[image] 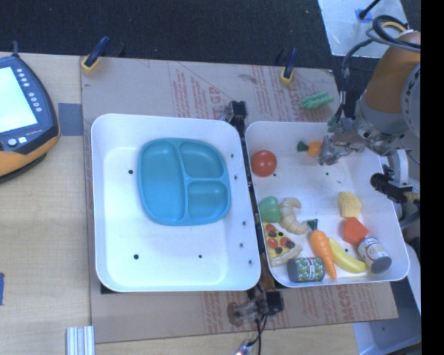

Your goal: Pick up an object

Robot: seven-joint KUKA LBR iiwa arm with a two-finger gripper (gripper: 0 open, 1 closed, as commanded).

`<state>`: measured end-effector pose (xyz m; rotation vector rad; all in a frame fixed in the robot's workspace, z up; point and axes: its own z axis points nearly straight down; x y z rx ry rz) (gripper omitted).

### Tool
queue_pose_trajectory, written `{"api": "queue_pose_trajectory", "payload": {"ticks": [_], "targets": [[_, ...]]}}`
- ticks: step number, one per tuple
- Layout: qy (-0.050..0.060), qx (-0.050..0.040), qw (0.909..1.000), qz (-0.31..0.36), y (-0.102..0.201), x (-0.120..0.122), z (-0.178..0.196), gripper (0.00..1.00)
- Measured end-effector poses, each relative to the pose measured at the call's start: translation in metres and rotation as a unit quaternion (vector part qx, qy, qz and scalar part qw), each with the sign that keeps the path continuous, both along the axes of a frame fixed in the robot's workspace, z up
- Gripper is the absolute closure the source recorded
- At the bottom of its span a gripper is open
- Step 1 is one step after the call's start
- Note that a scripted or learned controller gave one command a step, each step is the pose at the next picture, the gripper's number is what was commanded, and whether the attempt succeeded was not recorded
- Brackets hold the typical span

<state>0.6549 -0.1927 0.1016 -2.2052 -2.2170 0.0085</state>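
Metal end effector hangs low over the far part of the right bin, and I cannot tell how it is set. Just beside it, on its left, lies a small orange toy with a green end. A red tomato sits further left. Near the front of the same bin lie a croissant, a pizza slice, a carrot, a banana, a green can and a little jar. The left bin holds a blue plate with three parts. Both bins sit on the surface.
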Motion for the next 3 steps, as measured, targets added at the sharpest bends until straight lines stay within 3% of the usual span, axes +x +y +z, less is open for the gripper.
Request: {"api": "queue_pose_trajectory", "payload": {"ticks": [1, 2, 3], "targets": [[0.000, 0.0000, 1.0000, 0.000, 0.000, 0.000, 0.000, 0.00], [0.000, -0.0003, 1.0000, 0.001, 0.000, 0.000, 0.011, 1.00], [0.000, -0.0003, 1.0000, 0.001, 0.000, 0.000, 0.011, 0.00]]}}
